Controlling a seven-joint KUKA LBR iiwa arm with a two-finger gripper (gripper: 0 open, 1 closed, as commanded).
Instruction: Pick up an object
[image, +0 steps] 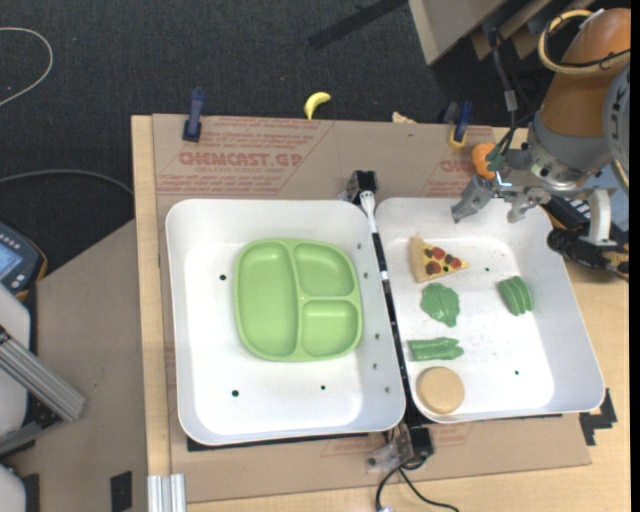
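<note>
My gripper (496, 203) hangs open over the far edge of the right bin (560, 340), its two fingers spread with nothing between them. In that bin lie a pizza slice (434, 260), a leafy green piece (440, 303), a green pepper-like piece (515, 295), a green bean pod (435, 349) and a round tan cookie (440, 389). The pizza slice is nearest, below and left of the gripper.
The left bin (200, 330) holds a green divided plate (298, 298). A black divider bar (380, 270) runs between the bins. Blue clamps (193, 113) pin the cardboard base at the back. A small banana (316, 102) lies beyond the bench.
</note>
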